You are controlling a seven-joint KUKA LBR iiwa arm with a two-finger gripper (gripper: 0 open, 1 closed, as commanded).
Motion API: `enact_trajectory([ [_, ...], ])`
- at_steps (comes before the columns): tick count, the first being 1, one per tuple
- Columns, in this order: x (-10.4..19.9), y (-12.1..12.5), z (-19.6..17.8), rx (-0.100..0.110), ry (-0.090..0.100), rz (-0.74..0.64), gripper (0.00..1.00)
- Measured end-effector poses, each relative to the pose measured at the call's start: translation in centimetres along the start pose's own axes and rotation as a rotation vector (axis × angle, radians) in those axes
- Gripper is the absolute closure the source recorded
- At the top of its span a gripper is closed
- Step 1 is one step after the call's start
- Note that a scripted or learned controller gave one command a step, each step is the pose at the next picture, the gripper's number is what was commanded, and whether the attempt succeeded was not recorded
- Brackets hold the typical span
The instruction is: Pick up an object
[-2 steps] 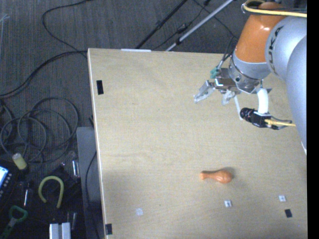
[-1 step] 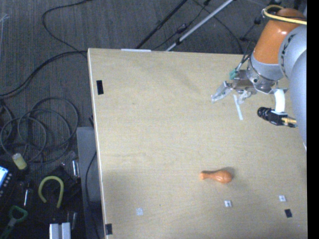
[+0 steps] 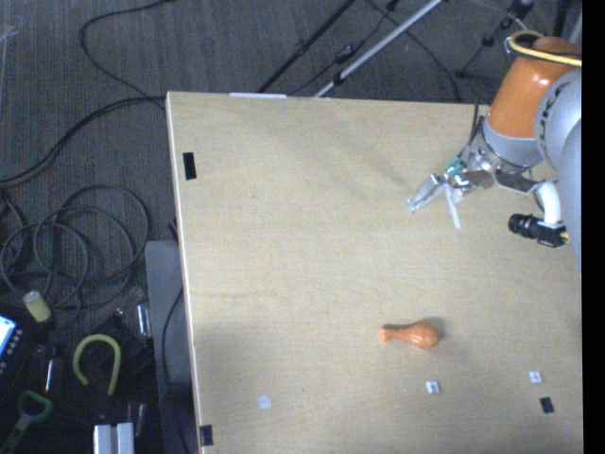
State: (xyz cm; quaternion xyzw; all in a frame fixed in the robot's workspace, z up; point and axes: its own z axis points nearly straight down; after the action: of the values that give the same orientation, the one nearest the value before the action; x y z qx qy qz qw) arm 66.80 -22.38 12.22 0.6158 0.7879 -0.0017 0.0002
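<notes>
An orange, pear-shaped object (image 3: 412, 335) lies on its side on the tan bench top (image 3: 302, 253), toward the front right, its narrow end pointing left. My gripper (image 3: 435, 213) hangs over the right rear part of the bench, well behind the object and slightly to its right. Its two thin fingers (image 3: 423, 196) are spread apart, open, with nothing between them. The arm's orange band (image 3: 526, 97) and grey wrist come in from the right edge.
Small markers sit on the bench: a black tag (image 3: 190, 165) at the far left and little white squares (image 3: 432, 386) near the front right. Cables (image 3: 76, 235) and tools lie on the floor left of the bench, and stand legs (image 3: 397, 26) cross behind it.
</notes>
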Motion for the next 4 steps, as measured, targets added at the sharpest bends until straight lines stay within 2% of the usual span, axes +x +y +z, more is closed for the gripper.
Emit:
enact_trajectory([
  [1,0.2,0.2,3.8,-0.001,0.0,-0.065,0.0],
  [2,4.6,1.2,3.8,-0.002,0.001,-0.198,0.0],
  [3,2.1,0.6,-1.9,-0.003,0.001,-0.027,0.0],
  [4,0.1,0.1,3.8,-0.002,0.0,-0.299,0.0],
])
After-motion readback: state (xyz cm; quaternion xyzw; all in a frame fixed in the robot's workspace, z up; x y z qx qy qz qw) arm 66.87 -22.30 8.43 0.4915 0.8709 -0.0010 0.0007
